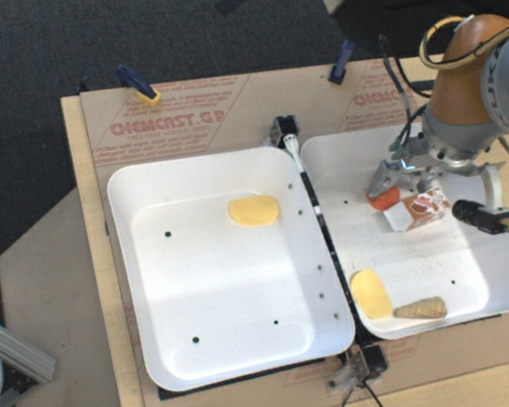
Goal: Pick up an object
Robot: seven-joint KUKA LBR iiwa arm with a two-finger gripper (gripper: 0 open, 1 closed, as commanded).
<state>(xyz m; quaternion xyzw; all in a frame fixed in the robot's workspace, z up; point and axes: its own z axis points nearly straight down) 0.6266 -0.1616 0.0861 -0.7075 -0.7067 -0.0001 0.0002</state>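
Bins sit side by side on a cardboard-covered bench [175, 115], both shallow, glossy white, with rounded corners. In the left bin [154, 289] a flat yellow oval piece [254, 211] lies near the far wall, with wide bare floor around it. In the right bin [493, 276] the gripper [400, 178] hangs low over a small red item [385, 198] and a crinkled red-and-white packet [423, 209], all close together; whether it is clenched or released cannot be told. A second yellow oval [370, 292] and a rough tan wedge [420, 310] lie against the near rim
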